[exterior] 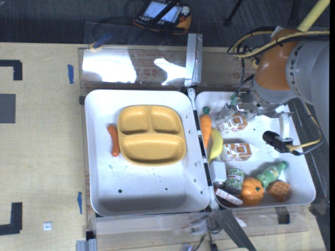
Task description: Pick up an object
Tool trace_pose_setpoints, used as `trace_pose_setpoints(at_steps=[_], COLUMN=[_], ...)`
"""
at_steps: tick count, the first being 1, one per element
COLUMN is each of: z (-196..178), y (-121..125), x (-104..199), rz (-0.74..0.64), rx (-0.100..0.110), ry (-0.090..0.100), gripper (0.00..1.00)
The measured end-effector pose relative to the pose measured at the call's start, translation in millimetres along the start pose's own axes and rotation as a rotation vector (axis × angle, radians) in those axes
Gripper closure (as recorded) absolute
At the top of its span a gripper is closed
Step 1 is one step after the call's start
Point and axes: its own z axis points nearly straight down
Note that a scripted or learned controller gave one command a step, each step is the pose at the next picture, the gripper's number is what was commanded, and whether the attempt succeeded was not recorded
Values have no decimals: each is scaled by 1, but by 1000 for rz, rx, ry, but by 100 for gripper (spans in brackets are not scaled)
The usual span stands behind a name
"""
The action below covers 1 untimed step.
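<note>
You're looking at a pale wooden table (36,140) with black corner marks (13,69) and blue tape bits (70,73). Dark carpet floor (63,9) beyond. Glare on the clear panel (131,67).

single fixed cam, mounted above the bench, looking down at a slant. both white bins fit in frame side by side: left bin (99,156) near centre, right bin (303,190) toward the right edge. far side of the bench is at top of frame, with dark floor and a handheld controller (161,13) beyond it; near edge at bottom. mid distance, items in the bins are readable. arm (293,69) enters from upper right, close to the lens.
</note>
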Motion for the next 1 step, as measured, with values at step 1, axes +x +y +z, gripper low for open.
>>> trace_pose_setpoints(at_steps=[1], z=[-1], y=[5], x=[-6], rz=[-8], rx=[8], ry=[4], gripper=[0])
